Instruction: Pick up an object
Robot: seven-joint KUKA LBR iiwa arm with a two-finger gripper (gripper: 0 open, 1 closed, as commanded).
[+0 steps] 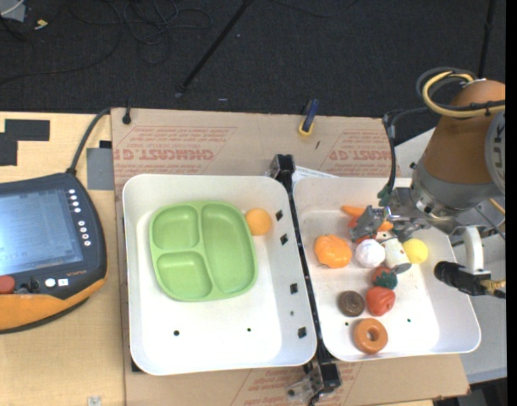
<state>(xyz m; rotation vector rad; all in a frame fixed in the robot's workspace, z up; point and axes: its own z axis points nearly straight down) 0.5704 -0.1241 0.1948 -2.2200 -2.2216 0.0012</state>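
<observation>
gripper [375,224] low in the right bin [461,332] (finger state cannot be told), a white ball [368,252] at its 6 o'clock; green tray [202,251] in the left bin [156,337]

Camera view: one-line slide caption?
KUKA arm's gripper low over toy food in the right bin; green divided plate and orange ball in the left bin.
</observation>
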